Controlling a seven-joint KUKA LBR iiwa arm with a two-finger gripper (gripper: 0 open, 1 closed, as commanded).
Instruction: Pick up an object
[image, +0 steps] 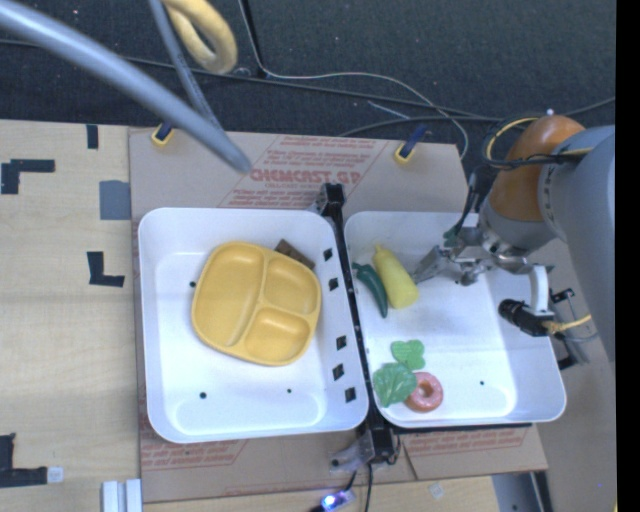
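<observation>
My gripper (432, 265) hangs over the right bin (500, 400), its fingers spread open and pointing left, with nothing between them. Just left of its tips lies a yellow corn-like piece (396, 277), and a dark green pepper (372, 286) lies along that piece's left side. Near the bin's front sit a green leafy piece (397, 372) and a pink ring-shaped doughnut (425, 391), touching each other. The grey arm with its orange band (535, 170) comes in from the right.
The left bin (165, 330) holds a yellow divided plate (258, 301) with a small brown object (291, 250) showing behind its back edge. A black divider (345, 300) runs between the bins. Cables trail over the back of the bench.
</observation>
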